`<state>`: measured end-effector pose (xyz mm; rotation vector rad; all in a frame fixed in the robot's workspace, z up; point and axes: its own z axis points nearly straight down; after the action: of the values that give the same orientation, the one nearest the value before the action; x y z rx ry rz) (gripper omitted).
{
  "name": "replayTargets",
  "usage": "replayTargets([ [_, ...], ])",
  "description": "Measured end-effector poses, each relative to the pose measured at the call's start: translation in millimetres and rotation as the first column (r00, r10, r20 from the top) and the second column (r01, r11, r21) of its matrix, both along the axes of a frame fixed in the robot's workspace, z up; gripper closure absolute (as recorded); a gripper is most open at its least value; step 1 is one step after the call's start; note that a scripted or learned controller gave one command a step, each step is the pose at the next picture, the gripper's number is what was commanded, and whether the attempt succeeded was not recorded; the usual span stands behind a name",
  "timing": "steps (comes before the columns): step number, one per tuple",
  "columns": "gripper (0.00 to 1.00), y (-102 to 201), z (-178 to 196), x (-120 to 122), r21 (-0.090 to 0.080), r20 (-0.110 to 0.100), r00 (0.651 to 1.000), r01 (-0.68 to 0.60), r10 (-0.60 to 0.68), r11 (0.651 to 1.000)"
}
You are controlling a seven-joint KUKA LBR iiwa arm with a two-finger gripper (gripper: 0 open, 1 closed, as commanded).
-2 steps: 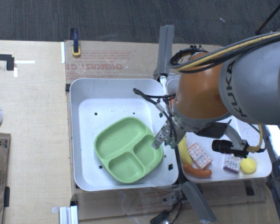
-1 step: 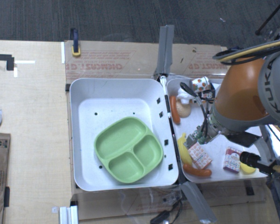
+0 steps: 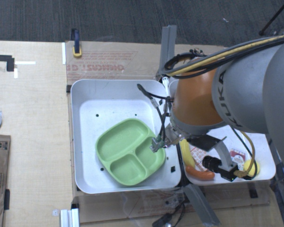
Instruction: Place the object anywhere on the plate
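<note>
Green divided plate (image 3: 128,155) lies in left bin (image 3: 90,117), toward its front right corner; gripper (image 3: 157,144) hangs low at plate's right rim; whether it is wide, narrow or holding anything cannot be told; right bin (image 3: 265,150), along its left edge: yellow banana (image 3: 184,154), orange-red sausage-shaped item (image 3: 199,174).

Dark grey ribbed carpet floor (image 3: 132,8) across top. Below, pale wooden bench top (image 3: 28,93), evenly lit. Brown cardboard sheet with mirrored red print (image 3: 104,63) flat on bench, blue-and-yellow clamp (image 3: 75,44) at its far left corner. Black L-shaped bracket (image 3: 4,60) and white tape strip (image 3: 24,63) far left. Grey metal upright post (image 3: 168,41) at far edge.
</note>
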<state>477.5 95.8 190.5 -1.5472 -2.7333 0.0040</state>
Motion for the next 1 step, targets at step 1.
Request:
replayTargets([
  [1, 1.0, -126.5, 0.5, 0.3, 0.0, 0.001, 0.984, 0.18, -0.18, 0.984],
])
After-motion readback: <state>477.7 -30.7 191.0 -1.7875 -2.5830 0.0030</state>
